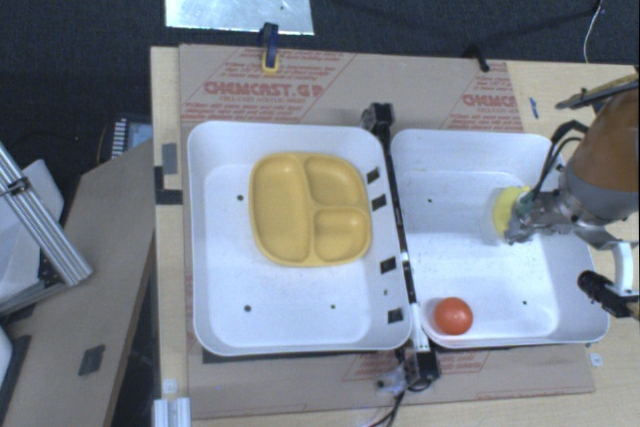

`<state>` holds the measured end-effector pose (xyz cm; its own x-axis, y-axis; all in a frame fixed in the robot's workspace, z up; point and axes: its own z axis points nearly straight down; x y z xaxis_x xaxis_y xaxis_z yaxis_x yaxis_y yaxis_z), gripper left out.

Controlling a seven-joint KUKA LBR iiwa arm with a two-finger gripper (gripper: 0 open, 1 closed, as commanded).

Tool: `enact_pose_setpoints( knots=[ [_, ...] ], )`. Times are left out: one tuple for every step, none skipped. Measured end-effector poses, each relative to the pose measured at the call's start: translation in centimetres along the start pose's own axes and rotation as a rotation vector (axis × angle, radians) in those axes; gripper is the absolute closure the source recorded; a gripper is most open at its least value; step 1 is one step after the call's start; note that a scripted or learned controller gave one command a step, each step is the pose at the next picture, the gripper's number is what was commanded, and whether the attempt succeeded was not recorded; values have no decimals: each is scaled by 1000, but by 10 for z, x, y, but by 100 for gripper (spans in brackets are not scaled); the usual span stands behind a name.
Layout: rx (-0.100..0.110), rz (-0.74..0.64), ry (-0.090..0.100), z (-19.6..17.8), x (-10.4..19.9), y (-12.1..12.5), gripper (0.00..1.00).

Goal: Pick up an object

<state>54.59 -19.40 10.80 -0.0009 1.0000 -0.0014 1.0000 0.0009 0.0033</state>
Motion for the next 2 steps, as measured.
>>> enact_pose_setpoints(
  knots=[
    [-4,-4,-1,-62,6,3,100],
    [-4,-4,-1,-110,6,5,100]
  ],
)
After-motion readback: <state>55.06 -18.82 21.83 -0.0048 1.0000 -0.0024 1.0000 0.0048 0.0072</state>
